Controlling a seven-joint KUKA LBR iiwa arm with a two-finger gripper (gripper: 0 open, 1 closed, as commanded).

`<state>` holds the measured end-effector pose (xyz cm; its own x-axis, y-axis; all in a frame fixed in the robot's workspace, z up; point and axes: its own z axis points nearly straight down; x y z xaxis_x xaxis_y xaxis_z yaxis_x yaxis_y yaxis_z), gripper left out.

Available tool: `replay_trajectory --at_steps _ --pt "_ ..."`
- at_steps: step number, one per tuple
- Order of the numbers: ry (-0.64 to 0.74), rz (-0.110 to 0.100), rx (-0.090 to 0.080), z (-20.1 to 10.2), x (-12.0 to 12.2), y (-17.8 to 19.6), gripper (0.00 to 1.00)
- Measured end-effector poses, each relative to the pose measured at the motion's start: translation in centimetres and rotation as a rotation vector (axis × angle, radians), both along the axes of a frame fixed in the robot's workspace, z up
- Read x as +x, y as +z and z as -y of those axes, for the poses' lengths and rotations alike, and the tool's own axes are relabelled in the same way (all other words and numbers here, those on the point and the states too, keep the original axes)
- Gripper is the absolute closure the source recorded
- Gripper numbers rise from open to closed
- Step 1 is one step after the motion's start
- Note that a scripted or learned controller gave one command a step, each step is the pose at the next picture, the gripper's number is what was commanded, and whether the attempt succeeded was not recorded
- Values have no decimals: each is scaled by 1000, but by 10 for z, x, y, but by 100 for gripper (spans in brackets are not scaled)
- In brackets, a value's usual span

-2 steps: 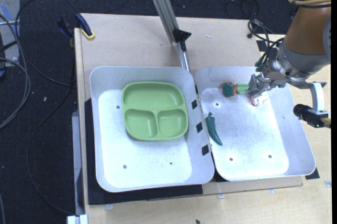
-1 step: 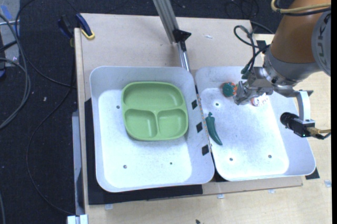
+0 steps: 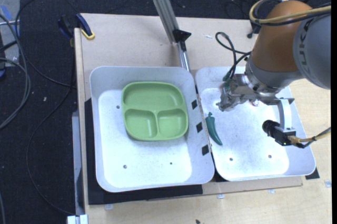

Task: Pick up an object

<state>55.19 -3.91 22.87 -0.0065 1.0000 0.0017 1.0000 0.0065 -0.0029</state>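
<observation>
A small green pepper-shaped object [image 3: 212, 129] lies flat and slanted in the right bin [image 3: 253, 165], beside its left wall.

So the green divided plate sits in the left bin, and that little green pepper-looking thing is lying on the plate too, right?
Not quite. The green divided plate does sit in the left bin, but the small green pepper-like thing is not on it. The camera view shows it lying in the right bin, close to that bin's left edge, just below the gripper.
</observation>
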Motion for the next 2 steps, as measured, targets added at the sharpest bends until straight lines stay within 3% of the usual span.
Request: replay_trajectory --at_steps 2 --pt "2 2 1 -108 -40 2 100"
